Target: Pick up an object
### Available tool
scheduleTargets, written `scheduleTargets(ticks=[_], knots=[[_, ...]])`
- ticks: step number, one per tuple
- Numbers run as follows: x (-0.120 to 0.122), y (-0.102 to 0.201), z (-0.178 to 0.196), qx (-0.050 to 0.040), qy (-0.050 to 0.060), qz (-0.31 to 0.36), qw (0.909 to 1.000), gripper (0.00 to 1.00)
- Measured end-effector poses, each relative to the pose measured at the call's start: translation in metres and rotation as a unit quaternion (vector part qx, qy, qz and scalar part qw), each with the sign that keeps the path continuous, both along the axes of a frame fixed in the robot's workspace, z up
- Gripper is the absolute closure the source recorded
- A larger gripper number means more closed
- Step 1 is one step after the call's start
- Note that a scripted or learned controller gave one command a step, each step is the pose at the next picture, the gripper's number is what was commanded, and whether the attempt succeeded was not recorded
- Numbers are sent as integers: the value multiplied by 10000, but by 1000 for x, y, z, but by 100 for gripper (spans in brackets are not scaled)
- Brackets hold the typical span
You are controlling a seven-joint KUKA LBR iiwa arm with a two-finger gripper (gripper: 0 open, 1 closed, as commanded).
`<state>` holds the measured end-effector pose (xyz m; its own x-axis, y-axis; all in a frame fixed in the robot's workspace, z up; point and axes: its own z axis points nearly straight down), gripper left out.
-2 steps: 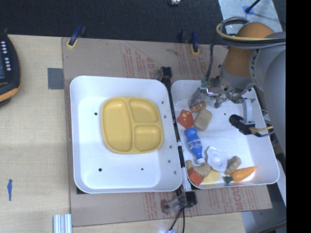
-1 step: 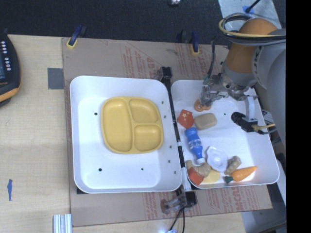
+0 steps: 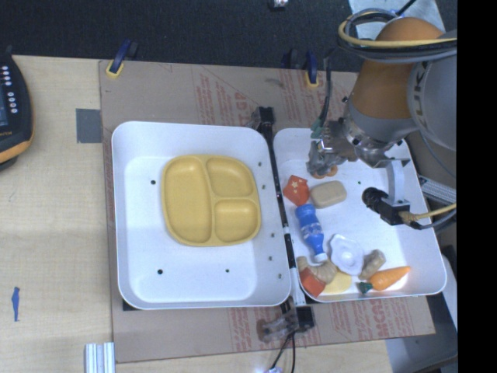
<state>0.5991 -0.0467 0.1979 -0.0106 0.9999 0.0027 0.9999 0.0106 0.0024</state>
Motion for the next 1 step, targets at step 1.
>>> scheduleTargets(ticks=[1], knots=[[-60, 72, 10, 0, 52, 7, 10000, 100]])
